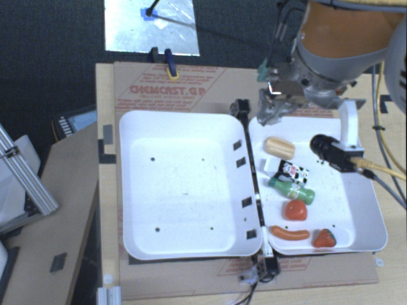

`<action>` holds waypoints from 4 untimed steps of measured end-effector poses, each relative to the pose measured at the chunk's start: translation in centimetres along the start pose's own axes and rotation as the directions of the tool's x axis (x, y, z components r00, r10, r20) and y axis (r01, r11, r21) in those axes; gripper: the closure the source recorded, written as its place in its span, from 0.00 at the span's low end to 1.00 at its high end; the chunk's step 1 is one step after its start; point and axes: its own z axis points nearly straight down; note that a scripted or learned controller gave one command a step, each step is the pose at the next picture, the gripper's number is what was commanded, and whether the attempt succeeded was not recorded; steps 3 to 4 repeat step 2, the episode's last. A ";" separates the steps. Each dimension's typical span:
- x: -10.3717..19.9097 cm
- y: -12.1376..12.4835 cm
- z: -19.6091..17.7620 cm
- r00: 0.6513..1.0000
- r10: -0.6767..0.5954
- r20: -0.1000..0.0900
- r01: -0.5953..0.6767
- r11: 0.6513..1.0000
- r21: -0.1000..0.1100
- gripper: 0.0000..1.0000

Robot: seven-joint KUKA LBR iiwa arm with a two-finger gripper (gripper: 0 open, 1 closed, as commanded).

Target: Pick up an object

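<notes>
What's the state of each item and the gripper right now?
gripper: above the right bin's far edge, nothing visibly held
bread roll: lying in the right bin, untouched
milk carton: lying on its side
green bottle: lying on its side, against the carton
tomato: resting free
sausage: lying flat near the front wall
strawberry: resting near the front wall

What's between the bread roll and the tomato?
In the camera view, a green bottle with a black-and-white label lies between the bread roll and the tomato, in the right bin.
</notes>
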 end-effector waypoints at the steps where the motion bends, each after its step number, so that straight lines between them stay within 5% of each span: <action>1: -5.9 -4.9 -1.0 1.000 0.010 0.003 -0.010 1.000 0.010 1.00; 2: -3.5 -4.7 2.2 1.000 0.002 0.002 -0.002 1.000 0.012 1.00; 4: -3.5 -4.7 2.2 1.000 0.002 0.002 -0.002 1.000 0.012 1.00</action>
